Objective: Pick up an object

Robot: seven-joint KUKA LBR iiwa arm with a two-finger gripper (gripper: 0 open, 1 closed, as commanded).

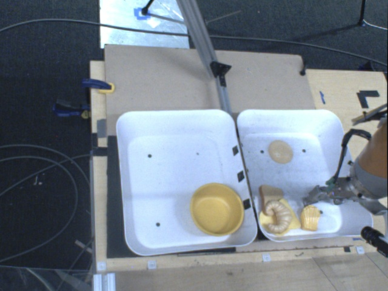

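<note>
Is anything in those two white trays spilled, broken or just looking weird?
Nothing stands out. The yellow bowl sits upright in the left bin. In the right bin a round tan disc lies flat by itself, and the other small food-like pieces crowd the near edge, close to the gripper.

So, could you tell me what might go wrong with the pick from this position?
The gripper sits low in the right bin, beside a tight cluster: the small ridged yellow piece, the croissant and the tan block. Closing there might nudge one away or catch two together. They also lie close to the bin's front wall, so the fingers could strike the rim.
</note>
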